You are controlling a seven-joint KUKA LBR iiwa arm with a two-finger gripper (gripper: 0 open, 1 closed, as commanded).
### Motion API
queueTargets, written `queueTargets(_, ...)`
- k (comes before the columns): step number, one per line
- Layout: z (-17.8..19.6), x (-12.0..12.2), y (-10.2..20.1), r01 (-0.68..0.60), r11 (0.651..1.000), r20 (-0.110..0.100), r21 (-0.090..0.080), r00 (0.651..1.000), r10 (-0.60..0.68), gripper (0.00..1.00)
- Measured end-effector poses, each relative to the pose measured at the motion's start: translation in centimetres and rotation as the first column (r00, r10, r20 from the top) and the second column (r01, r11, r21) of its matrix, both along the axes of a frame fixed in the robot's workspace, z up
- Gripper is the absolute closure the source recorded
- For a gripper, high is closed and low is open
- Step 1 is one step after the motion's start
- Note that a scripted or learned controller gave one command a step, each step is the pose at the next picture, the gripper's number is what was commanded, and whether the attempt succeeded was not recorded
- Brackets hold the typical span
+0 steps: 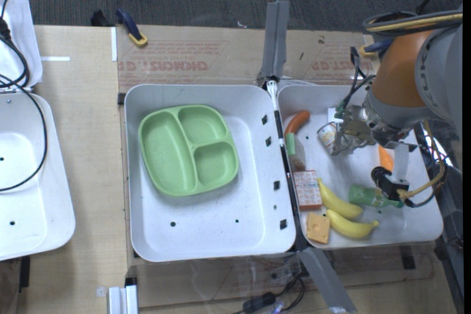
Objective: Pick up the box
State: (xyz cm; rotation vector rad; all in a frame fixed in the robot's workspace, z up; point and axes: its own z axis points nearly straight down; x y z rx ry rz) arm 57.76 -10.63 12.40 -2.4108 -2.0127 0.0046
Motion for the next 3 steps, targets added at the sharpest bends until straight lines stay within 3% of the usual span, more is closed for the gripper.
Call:
queueTargets(1,0.0,0.0,0.0,0.001,1.000,0.000,0.000,1.000,-0.001,0.00)
queueTargets(2,-3.2,6.5,-1.5,-0.012,1.000,0.000,-0.001,1.000,0.012,0.00)
queueTargets(3,-2.3,6.4,-1.6,-0.014,1.000,-0.006,-0.003,1.000,0.014,1.00)
